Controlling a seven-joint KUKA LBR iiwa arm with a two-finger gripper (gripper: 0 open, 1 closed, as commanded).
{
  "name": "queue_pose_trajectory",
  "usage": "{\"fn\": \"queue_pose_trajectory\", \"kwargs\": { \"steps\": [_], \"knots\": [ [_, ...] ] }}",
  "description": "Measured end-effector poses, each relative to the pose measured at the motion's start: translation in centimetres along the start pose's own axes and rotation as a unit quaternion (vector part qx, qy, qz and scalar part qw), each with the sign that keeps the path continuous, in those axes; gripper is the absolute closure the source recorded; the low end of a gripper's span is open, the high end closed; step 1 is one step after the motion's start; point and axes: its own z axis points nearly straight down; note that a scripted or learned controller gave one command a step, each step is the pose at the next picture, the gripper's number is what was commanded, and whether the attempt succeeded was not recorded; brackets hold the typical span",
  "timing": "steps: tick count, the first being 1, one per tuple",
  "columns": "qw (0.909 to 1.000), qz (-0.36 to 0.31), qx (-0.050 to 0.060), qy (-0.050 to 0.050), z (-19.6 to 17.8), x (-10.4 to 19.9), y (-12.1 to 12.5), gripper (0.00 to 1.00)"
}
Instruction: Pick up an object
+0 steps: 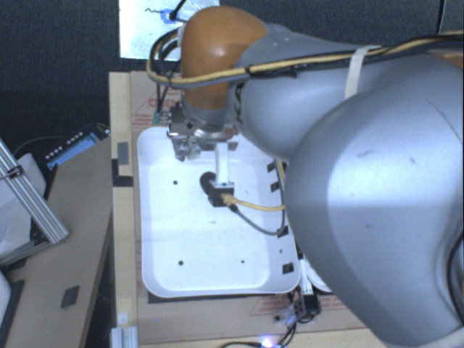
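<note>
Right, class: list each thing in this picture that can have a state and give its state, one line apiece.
arm: stretched in from the right, across the bin.
gripper: pointing down, at the far end of the bin.
bin: right side up, flat on the bench, its right side hidden by the arm.

Robotics lab: grey arm over white bin.
</note>
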Motion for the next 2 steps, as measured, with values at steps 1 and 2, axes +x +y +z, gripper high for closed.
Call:
{"fn": "queue_pose_trajectory", "kwargs": {
  "steps": [1,2],
  "knots": [
    [1.0,0.003,-0.007,0.001,-16.9,-2.4,3.1,1.0],
    [1.0,0.002,-0.007,0.001,-34.6,-3.3,3.7,1.0]
  ]
}}
